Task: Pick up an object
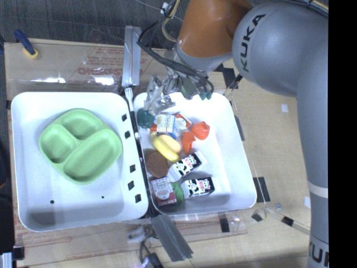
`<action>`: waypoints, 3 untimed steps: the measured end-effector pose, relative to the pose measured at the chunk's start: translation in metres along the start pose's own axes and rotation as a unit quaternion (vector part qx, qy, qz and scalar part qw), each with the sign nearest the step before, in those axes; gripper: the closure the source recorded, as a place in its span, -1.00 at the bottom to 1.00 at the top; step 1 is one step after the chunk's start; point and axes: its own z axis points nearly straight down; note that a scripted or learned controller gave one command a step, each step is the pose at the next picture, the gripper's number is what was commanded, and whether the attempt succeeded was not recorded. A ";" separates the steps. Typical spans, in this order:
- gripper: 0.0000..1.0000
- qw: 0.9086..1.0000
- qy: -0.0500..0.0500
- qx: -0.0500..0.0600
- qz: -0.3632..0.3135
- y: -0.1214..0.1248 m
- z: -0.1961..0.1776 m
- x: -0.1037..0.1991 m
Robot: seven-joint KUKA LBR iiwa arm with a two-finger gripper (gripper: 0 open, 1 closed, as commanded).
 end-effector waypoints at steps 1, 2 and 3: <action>1.00 1.000 0.003 -0.002 0.024 0.078 0.037 -0.017; 1.00 0.992 0.001 -0.001 0.125 0.157 0.004 -0.057; 1.00 0.969 0.002 0.000 0.247 0.230 0.030 -0.083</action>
